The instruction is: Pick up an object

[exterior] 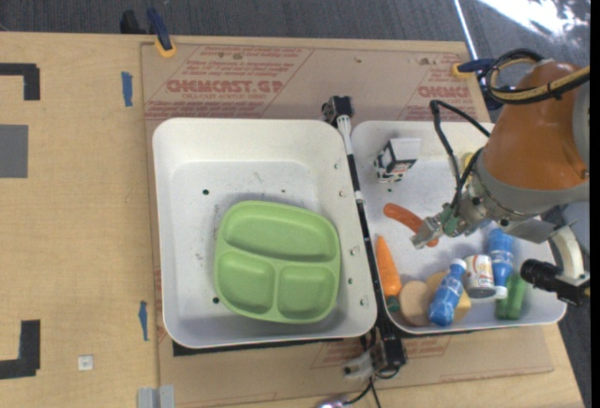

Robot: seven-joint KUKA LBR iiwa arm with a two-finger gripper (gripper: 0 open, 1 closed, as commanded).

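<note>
Camera view, from above at a slant: two white bins side by side on the bench, left bin (pixel 178 209) carrying a green divided plate (pixel 277 260), right bin (pixel 422 136) crowded toward its near edge. Gripper (pixel 439 227) low over the middle of the right bin, tips just beside or touching a red-orange piece (pixel 405 217), likely a pepper or chilli; contact itself too small to confirm. Spread of the pincer impossible to tell, and nothing plainly seen clamped in it. Likeliest target: that red-orange piece, lying near the bin's middle, toward the wall shared with the left bin. Risks, as a judgement: a close landing only on the piece's end and squeezing it out sideways; a slim, rounded shape rolling away; a nudge toward the orange carrot (pixel 388 269) against the shared wall. Blue bottles (pixel 448 294), a small can (pixel 481 275) and a green item (pixel 512 297) packed near the near-right corner, close enough to snag the wrist.
</note>
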